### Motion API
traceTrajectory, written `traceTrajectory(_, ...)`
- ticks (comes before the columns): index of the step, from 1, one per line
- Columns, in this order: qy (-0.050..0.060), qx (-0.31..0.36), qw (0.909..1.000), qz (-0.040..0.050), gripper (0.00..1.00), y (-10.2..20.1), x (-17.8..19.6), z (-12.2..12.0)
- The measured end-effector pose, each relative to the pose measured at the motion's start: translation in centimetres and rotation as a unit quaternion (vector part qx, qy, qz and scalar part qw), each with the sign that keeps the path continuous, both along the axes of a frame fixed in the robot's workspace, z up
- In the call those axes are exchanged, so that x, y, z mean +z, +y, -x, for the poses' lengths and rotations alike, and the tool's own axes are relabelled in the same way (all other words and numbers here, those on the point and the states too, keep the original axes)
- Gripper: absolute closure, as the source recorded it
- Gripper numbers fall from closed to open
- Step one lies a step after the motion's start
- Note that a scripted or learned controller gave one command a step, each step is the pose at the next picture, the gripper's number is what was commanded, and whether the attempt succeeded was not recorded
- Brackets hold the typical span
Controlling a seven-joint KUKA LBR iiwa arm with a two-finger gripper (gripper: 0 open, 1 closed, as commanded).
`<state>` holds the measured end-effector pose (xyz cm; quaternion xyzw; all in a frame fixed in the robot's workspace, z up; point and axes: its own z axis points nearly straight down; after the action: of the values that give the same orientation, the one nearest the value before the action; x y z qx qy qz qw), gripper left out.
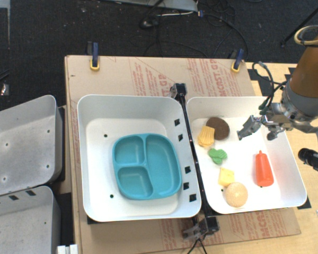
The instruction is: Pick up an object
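two-finger gripper point(261, 127) jaws apart, nothing in em, over right white bin point(292, 157) far edge | orange carrot-shaped plastic toy point(263, 169) long axis far-to-near, thin tip pointing far edge

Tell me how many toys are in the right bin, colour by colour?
Yellow: 2, a corn cob and a cheese wedge
Brown: 1, a round cookie
Green: 1, a leafy piece
Orange: 1, a carrot
Beige: 1, a round bun
Total: 6
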<state>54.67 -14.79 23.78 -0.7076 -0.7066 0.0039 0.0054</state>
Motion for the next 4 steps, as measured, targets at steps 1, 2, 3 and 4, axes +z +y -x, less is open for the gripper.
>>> traceTrajectory(1, -0.006, 0.002, 1.0000, 0.0010, 0.00, 0.0, 0.7, -0.3)
traceTrajectory(2, -0.005, 0.000, 1.0000, 0.0008, 0.00, -0.4, -5.5, -0.5)
traceTrajectory(3, -0.004, 0.000, 1.0000, 0.0005, 0.00, -0.7, -11.8, -0.6)
traceTrajectory(4, -0.007, 0.000, 1.0000, 0.0010, 0.00, -0.7, -14.5, -0.7)
